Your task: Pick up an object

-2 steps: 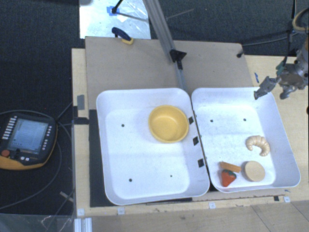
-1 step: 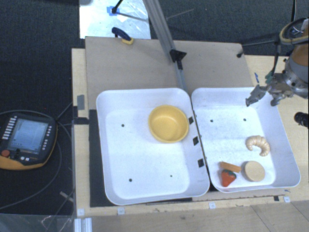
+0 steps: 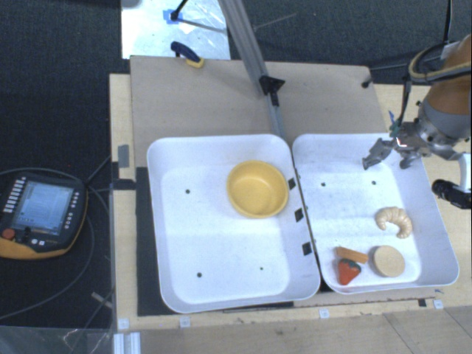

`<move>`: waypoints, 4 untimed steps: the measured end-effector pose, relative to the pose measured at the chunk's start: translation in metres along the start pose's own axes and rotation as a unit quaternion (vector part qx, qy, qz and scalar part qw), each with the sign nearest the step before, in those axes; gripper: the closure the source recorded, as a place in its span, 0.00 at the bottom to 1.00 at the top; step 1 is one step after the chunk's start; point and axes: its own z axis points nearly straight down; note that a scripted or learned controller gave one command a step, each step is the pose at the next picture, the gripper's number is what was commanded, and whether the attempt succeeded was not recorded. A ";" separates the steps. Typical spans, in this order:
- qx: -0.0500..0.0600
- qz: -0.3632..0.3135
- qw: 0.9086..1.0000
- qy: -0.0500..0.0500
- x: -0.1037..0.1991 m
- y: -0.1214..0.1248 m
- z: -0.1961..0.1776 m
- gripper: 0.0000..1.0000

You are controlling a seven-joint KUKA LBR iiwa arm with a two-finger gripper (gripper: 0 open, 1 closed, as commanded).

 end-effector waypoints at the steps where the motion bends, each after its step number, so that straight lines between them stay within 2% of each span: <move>1: 0.000 0.000 1.000 0.000 0.005 -0.003 0.043 0.00; 2: -0.002 0.000 1.000 -0.001 0.005 -0.002 0.030 1.00; 3: -0.004 0.000 1.000 -0.001 0.001 -0.001 -0.033 1.00; 4: -0.004 0.000 1.000 -0.001 0.001 0.000 -0.072 1.00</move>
